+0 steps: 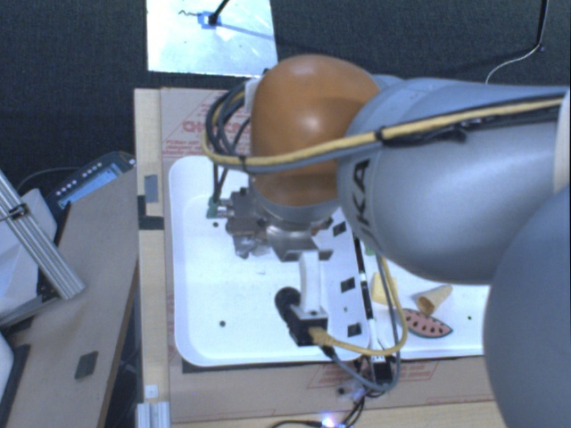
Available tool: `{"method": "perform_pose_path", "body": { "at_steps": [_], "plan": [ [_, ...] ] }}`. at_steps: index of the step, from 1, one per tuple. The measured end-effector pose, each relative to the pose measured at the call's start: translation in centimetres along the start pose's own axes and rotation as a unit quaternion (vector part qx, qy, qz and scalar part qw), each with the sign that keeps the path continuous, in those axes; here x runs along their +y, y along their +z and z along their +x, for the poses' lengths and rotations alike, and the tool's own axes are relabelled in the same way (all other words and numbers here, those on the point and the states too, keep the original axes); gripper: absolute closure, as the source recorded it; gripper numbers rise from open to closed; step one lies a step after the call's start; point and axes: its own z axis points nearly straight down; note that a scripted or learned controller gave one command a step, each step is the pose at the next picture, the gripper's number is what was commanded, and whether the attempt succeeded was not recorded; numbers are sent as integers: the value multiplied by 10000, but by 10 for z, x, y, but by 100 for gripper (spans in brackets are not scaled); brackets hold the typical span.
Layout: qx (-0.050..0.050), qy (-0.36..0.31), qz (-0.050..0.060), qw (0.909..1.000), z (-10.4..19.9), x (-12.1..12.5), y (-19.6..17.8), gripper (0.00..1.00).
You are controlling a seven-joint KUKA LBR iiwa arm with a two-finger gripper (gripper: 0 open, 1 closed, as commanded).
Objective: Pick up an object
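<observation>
A: Where is the tool (239, 236)?
B: Under the wrist, over the white bin (210, 292), toward its left edge as the camera sees it. I cannot tell whether it is open or closed

A: And the objects?
B: A tan cone (434, 299) and a reddish slice (426, 326) lie just beside each other by the bin's near edge, well apart from the tool. This looks like the approach step; next it must travel over one, descend and close on it

On the grey arm (446, 176) I can read only the black letters "KA" (355, 188) (the rest is hidden), while the red print on the cardboard (183, 132) is too blurred.
</observation>
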Motion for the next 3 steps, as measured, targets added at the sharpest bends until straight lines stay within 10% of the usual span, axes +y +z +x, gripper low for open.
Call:
{"method": "perform_pose_path", "body": {
  "at_steps": [1,3],
  "plan": [
    [49,0,-99,9999,-1,1,-163,100],
    [-6,22,4,10000,-1,0,-44,100]
  ]
}}
